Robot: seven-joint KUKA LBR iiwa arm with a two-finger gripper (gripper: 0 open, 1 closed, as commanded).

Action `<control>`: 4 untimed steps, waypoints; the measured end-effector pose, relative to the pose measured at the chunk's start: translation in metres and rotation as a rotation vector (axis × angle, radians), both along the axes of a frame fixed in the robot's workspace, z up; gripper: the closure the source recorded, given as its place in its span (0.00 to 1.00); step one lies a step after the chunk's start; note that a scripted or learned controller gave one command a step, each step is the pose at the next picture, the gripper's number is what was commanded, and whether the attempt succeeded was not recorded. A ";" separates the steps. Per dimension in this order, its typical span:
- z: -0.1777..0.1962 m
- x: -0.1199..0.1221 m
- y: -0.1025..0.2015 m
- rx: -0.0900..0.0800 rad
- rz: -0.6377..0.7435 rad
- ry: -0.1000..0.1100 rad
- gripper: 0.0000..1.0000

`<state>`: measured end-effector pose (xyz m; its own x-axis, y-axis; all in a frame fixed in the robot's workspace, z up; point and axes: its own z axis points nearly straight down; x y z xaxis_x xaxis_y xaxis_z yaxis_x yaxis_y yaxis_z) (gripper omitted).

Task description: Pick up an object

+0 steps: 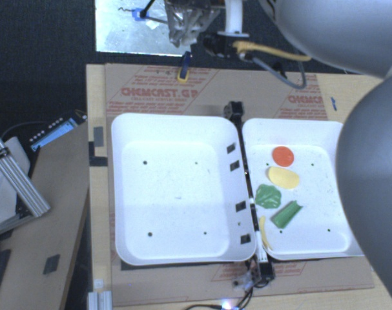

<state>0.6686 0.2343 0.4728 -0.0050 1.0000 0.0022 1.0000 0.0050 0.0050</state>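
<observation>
You will find the objects grouped in the right bin [325,241], toward its left half. The orange disc [283,155] lies farthest; just near of it the yellow piece [283,177] runs its long axis left-far to right-near. The leafy green piece [268,196] sits below that, touching or almost touching the green block [286,214], whose long axis runs from left-near to right-far. A thin yellow strip [263,231] lies along the bin's left wall, pointing near to far. The pincer [183,31] hangs high at the far side, above the counter [157,86] beyond the left bin [128,192]; you cannot tell how far it is parted, and nothing shows between its tips. The arm's grey bulk covers the right bin's right edge.
</observation>
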 end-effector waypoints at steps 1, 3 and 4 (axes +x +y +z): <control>0.032 0.000 0.000 0.000 0.001 0.000 1.00; 0.062 0.000 0.000 -0.002 0.001 0.004 1.00; 0.062 0.000 0.000 -0.002 0.001 0.004 1.00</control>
<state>0.6681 0.2345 0.5351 -0.0059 1.0000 0.0005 1.0000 0.0059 0.0012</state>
